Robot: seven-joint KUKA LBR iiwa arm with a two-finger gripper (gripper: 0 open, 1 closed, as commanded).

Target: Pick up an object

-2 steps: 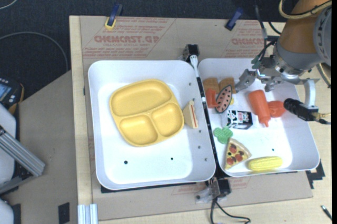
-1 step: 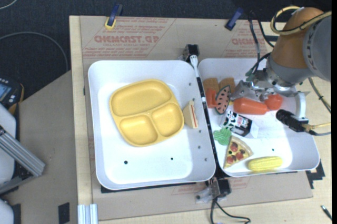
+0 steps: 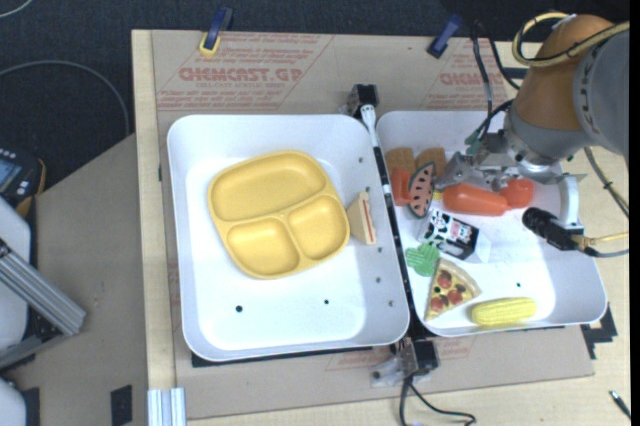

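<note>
My gripper (image 3: 480,169) hangs low over the upper middle of the right bin (image 3: 570,284), below the arm's orange band (image 3: 555,74). Directly under it lies an orange-red sausage-like toy (image 3: 484,200), partly covered by the gripper's metal body. I cannot tell whether the toy is touched. Left of it are a watermelon slice (image 3: 420,188) and a brown bread piece (image 3: 400,161). A black-and-white packet (image 3: 452,233), a green piece (image 3: 423,261), a pizza slice (image 3: 450,289) and a corn cob (image 3: 503,311) lie toward the front.
The left bin (image 3: 200,304) holds a yellow divided plate (image 3: 275,214) and a sandwich slice (image 3: 362,217) against its right wall. A black cable (image 3: 550,226) runs beside the gripper. Clamps sit on the board's far edge.
</note>
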